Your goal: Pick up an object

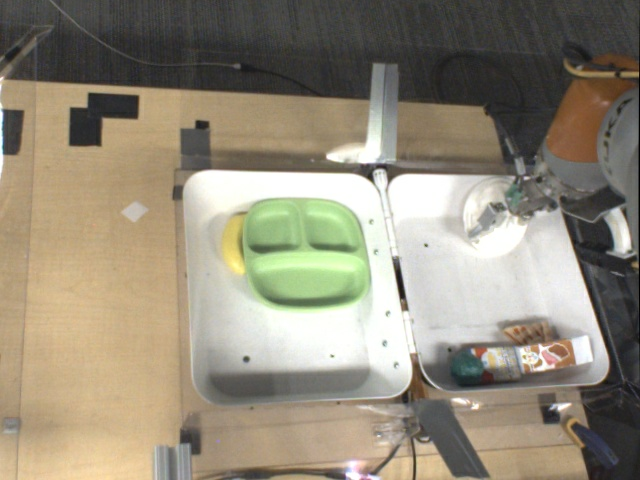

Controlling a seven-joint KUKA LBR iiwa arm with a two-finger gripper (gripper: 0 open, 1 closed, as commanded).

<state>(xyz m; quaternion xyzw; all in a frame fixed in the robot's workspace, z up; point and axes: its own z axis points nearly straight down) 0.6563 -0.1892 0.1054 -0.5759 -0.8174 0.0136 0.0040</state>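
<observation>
Far left of the gripper (497, 215), in the left bin (205, 268), a green divided plate (304, 251) lies flat and covers most of a yellow object (232, 244), leaving only the yellow edge exposed.

In the right bin (560, 298), the gripper sits low over a clear round object (490, 230) at the bin's far end, apparently to attempt a grasp. The jaw opening and any hold cannot be determined.

Near and right of the gripper, a bottle with a green cap (520, 359) lies on its side along the bin's front wall, a likely alternative target. A small brown item (527, 331) lies just behind it.
</observation>
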